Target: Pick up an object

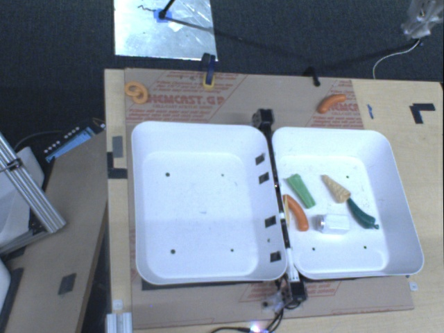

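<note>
Right bin (pixel 388 255): white block (pixel 334 223), orange piece (pixel 296 213), dark green piece (pixel 361 214), light green block (pixel 301 190), tan cone (pixel 336 188). Gripper (pixel 422 14): top right corner, blurred; finger state cannot be determined.

The worktop (pixel 305 92) carries two white bins, the left bin (pixel 201 203) touching the right bin (pixel 347 203). An orange ring (pixel 137 92) and an orange sausage (pixel 331 103) lie behind them.
</note>
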Available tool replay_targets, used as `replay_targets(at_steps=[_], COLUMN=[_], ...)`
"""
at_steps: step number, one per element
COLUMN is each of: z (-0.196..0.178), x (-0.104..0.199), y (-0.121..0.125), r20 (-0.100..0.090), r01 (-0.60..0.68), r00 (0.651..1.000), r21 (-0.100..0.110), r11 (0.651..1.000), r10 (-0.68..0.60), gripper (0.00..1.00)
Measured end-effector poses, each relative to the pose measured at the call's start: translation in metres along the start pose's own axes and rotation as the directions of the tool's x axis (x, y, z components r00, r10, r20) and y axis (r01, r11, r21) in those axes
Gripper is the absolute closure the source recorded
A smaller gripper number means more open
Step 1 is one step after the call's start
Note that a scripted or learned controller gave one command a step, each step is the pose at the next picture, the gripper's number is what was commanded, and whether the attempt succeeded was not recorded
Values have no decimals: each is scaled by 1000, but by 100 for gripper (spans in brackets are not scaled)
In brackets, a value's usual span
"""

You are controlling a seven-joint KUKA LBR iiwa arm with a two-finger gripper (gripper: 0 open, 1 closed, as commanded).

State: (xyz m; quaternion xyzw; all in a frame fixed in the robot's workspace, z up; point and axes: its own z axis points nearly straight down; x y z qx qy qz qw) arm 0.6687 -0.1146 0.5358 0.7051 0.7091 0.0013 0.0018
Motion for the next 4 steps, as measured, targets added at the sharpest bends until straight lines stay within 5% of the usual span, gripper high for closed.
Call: replay_targets(at_steps=[1, 2, 4], z=[1, 27, 1], x=[27, -48, 3], y=[0, -1, 0], r20=[-1, 2, -1], r01=[0, -10, 0], r00=[1000, 1000, 1000], r21=[2, 4, 2], r11=[1000, 1000, 1000], r10=[0, 10, 0], gripper=[100, 100, 100])
